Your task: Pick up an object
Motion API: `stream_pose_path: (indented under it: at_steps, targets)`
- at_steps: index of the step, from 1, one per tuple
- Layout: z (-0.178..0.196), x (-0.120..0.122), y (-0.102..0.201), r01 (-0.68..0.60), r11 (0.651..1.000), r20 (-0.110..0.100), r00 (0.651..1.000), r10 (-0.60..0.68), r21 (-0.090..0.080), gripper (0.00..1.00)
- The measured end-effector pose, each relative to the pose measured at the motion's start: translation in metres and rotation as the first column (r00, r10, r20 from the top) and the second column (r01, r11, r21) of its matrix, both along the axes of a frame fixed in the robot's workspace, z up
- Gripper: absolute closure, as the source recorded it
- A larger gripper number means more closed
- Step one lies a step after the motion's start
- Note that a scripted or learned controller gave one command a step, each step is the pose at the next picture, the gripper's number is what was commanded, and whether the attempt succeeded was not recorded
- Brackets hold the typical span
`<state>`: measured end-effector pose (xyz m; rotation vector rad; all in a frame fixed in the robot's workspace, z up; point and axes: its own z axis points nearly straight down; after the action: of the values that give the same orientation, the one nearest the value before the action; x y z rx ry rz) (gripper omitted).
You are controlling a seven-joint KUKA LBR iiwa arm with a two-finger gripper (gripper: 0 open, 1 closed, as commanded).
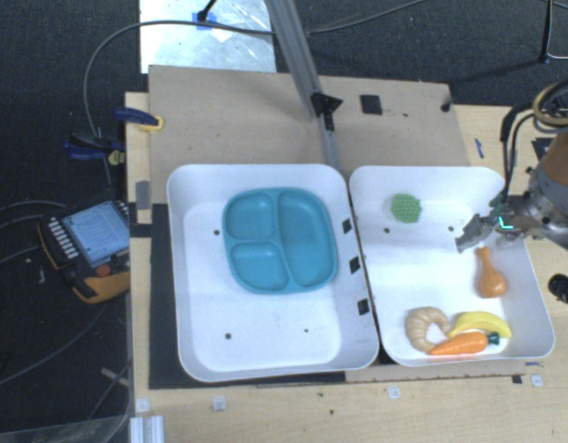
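Camera view: the arm comes in from the right, w/ the hand (475,233) over the right bin (431,185), near its far-right side. Its tips look slightly spread, nothing between them, though they're small here & I'd not swear to the gap.

Nearest pickable thing is the orange drumstick (489,276), lying just below the hand, thin end up, fat end down, apart from the tips. A green ball (405,209) sits alone toward the bin's back-left. The front-right corner is crowded: croissant (426,326), banana (482,322) & carrot (464,343) all touching each other. Left bin (200,340) carries a blue tray (280,239) w/ three compartments.

Step in hand, as I judge it: approach, no grasp yet. To do it well, go for the drumstick. It's closest & has free space round it. Line the fingers across the narrow neck, not along it, drop straight down, close only once the tips flank it. Avoid the corner pile; a pinch there likely catches two things or skids off the banana. The ball may roll.

Writing/brands: none readable. The device left of the worktop (293,100) has a screen, too small to read.
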<state>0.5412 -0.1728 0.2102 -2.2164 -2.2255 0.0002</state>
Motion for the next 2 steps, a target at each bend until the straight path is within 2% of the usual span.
stream_pose_path:
  at_steps: [1, 2]
  targets:
    - [0.001, 0.001, 0.000, 0.000, 1.000, 0.002, 1.000, 0.000, -0.001, 0.00]
    - [-0.042, 0.005, -0.001, 0.002, 1.000, -0.002, 1.000, -0.002, 0.000, 0.00]
